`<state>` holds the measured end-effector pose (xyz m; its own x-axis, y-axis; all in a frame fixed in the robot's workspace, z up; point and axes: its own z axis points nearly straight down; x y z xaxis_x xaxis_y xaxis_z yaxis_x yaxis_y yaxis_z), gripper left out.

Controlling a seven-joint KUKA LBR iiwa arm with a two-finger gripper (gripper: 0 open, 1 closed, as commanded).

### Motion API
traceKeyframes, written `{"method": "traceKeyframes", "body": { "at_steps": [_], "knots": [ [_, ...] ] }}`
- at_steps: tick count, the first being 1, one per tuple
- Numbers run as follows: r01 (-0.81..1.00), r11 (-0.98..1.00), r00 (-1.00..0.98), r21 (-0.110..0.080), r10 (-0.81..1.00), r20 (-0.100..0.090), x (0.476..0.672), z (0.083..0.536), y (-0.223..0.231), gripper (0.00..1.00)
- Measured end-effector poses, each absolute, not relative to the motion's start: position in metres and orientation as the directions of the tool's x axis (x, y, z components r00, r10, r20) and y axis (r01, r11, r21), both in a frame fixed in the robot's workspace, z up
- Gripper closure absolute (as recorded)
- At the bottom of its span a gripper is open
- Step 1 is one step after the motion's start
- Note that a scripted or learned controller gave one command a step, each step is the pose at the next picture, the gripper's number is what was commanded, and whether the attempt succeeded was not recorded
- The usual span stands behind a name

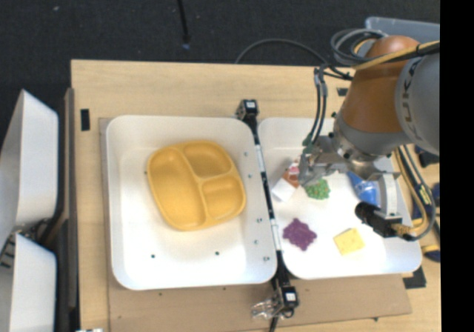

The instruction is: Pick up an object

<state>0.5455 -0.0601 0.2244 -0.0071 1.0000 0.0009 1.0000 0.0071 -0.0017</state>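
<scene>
In the right bin (pixel 326 267) lie a purple lumpy piece (pixel 299 233), a yellow block (pixel 349 241), a green knobbly piece (pixel 318 190), a small white and red item (pixel 285 183) and a blue object (pixel 366 190) partly under the arm. My gripper (pixel 309 169) hangs low over the upper middle of this bin, between the white and red item and the green piece. I cannot see anything held in it.
The left bin (pixel 126 249) holds a yellow divided plate (pixel 196 184). A ridge with clips (pixel 263 197) separates the two bins. The grey and orange arm (pixel 381 101) covers the right bin's upper right part.
</scene>
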Motion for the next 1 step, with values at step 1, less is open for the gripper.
{"method": "traceKeyframes", "body": {
  "at_steps": [1],
  "knots": [
    [1.000, 0.008, -0.008, -0.002, 1.000, 0.001, 0.5368, 0.2251, -0.0033, 1.00]
  ]
}}
